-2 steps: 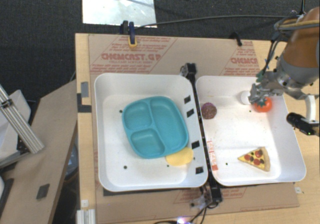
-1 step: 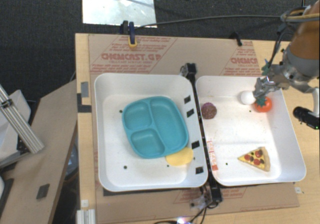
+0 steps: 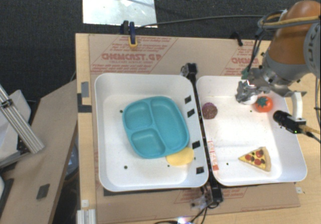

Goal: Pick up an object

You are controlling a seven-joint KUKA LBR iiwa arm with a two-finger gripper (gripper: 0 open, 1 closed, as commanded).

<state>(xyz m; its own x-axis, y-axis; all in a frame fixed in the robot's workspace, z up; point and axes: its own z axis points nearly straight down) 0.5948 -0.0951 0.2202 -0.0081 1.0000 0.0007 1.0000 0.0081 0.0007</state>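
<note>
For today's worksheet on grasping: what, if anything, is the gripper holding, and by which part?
It cannot be told. The gripper is low in the right bin, beside the tomato, with nothing visibly between its fingers.

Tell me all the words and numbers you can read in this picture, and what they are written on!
"CHEMCAST GP" in red, printed on the brown paper sheet under the white bins, behind the left bin.
The same red print repeats at a slant behind the right bin, but there it is too cut off to read.
Small red marks run along the right bin's left side, too small to read.
</note>
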